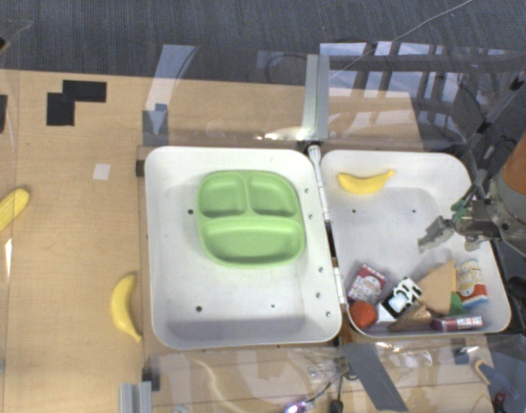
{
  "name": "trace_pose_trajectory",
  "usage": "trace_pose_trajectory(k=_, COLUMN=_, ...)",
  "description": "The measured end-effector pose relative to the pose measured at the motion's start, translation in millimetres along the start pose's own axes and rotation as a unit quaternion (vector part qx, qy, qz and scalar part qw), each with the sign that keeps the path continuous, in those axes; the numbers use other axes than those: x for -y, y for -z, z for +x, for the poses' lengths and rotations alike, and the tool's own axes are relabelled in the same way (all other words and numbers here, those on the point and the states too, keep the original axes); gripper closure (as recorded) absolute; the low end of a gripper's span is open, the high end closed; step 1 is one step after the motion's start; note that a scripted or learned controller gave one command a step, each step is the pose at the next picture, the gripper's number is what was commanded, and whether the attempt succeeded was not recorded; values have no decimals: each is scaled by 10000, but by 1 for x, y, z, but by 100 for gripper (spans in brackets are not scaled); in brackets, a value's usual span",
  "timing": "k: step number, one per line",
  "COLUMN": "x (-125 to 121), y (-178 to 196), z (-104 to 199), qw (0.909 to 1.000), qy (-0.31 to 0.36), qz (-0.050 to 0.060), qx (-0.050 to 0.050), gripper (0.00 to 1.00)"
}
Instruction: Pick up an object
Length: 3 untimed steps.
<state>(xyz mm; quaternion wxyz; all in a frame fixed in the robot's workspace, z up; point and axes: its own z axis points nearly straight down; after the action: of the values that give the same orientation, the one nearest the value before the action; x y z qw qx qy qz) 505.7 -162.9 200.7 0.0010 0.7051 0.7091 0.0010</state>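
A light wooden bench (73,256) is seen carrying two shallow white plastic bins side by side. In the left bin (172,308) a green three-compartment plastic tray (250,216) is laid flat. In the right bin (400,209) a yellow toy banana (365,181) is placed near the far rim, well apart from a heap of small packages (417,298) gathered at the near edge. The grey arm's gripper (448,227) is seen over the right bin, above the heap; whether it is spread or closed cannot be told, and nothing is seen held. On the bench left of the bins, a second yellow banana (125,306) and a yellow corn cob (4,212) are found.
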Motion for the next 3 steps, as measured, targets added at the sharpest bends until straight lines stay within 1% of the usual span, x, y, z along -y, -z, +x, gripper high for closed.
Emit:
trace_pose_trajectory(k=1, x=-59, y=-91, z=43, qw=9910, qy=1340, qz=-5, qx=-1, gripper=0)
trace_pose_trajectory(k=2, x=-32, y=-110, z=17, qw=9843, qy=1761, qz=-65, qx=16, gripper=0)
trace_pose_trajectory(k=3, x=-86, y=-110, z=59, qw=9788, qy=2046, qz=-73, qx=14, gripper=0)
